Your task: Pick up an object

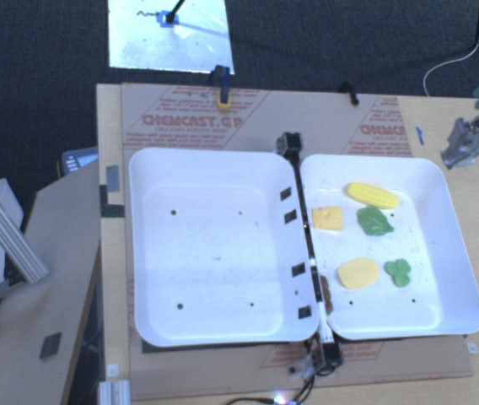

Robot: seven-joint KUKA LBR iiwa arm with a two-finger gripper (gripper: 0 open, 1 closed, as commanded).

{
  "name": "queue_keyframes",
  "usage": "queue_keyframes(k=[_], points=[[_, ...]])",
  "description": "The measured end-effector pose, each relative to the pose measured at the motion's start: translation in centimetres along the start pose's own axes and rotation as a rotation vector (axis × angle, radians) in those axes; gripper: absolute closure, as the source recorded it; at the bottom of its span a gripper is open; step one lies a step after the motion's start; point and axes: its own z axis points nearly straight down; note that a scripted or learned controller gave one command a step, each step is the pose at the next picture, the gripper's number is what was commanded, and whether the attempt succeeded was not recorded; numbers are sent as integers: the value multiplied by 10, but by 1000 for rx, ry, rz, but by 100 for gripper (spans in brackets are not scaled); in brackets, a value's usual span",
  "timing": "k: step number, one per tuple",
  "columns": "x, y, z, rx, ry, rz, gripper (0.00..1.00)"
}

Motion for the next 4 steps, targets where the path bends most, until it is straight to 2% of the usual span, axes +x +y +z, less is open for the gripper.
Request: queue_keyframes(k=[1, 2, 3, 4], points=[[73, 17, 160, 28, 3, -1, 100], [103, 0, -44, 1, 4, 1, 100], [104, -3, 72, 25, 1, 8, 100], [184, 12, 158, 27, 2, -2, 100]])
